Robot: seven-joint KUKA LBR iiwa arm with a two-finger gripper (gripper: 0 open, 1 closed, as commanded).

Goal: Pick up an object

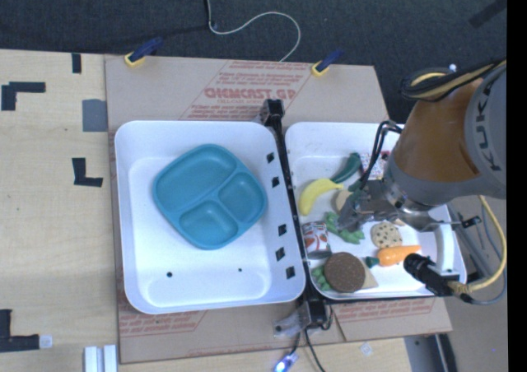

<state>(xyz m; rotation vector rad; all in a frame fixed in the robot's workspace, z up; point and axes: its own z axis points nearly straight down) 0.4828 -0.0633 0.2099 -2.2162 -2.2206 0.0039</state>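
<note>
The gripper (356, 212) is hovering over the green toy (343, 226); jaws' state unclear, so centring them before closing is wise.

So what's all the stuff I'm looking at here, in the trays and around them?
Bins: two, white, side by side on cardboard.
Divided plate: one, blue, left bin.
Banana: one, yellow, right bin, near the divider.
Green pieces: a few, right bin, kind unclear.
Burger patty: one, brown, right bin front.
Cookie: one, tan, right bin.
Carrot: one, orange, beside the cookie.
Can: one, red and white, by the divider.
Clamps: two, blue-yellow, cardboard's far edge.
Arm: one, grey and orange, over the right bin.
Gripper: one, dark, low among the toys.
</note>
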